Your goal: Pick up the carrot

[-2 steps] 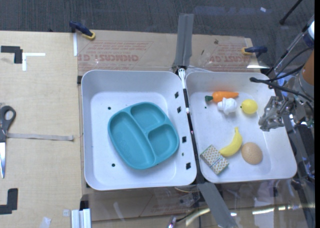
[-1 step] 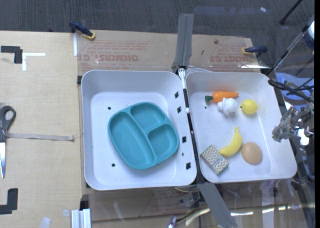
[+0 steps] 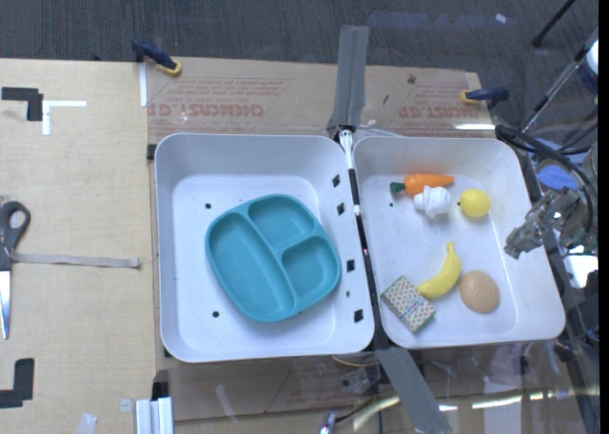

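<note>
The carrot (image 3: 427,182) is a small orange piece with a green tip, lying on its side near the back of the right bin (image 3: 514,327). A white object (image 3: 434,201) touches it on its near side. My gripper (image 3: 529,233) hangs over the right bin's right rim, well to the right of the carrot and a little nearer the front. Nothing shows in its grasp.
Also in the right bin are a lemon (image 3: 474,203), a banana (image 3: 441,273), a brown egg-shaped item (image 3: 479,291) and a patterned block (image 3: 407,304). A teal divided plate (image 3: 274,256) lies in the left bin (image 3: 181,232). Scissors (image 3: 9,232) rest on the bench at far left.
</note>
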Tool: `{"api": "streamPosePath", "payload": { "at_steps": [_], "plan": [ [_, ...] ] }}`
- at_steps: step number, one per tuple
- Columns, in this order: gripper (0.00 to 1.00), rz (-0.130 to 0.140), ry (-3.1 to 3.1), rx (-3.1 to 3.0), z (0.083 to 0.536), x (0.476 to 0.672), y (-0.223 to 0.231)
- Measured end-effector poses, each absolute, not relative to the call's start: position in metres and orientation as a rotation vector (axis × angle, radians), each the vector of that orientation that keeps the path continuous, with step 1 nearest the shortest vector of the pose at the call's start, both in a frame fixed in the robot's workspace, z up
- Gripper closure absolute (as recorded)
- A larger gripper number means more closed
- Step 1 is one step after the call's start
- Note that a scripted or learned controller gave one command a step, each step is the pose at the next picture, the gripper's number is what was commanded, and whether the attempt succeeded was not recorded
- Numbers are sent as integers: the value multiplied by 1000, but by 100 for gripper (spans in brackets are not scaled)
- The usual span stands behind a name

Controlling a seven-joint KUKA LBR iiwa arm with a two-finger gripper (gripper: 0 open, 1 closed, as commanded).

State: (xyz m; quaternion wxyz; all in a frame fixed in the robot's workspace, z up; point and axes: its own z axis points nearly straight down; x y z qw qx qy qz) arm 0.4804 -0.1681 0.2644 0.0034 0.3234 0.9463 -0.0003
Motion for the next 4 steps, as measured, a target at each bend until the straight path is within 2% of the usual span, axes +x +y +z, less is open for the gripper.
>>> {"api": "streamPosePath", "payload": {
  "at_steps": [1,2,3,4],
  "plan": [
    [100,-1,2961,1040,233,479,-223],
    [100,0,2872,1261,275,513,-132],
    [100,-1,2818,1383,248,479,-159],
    [100,-1,2694,1614,234,479,-185]
  ]
}}
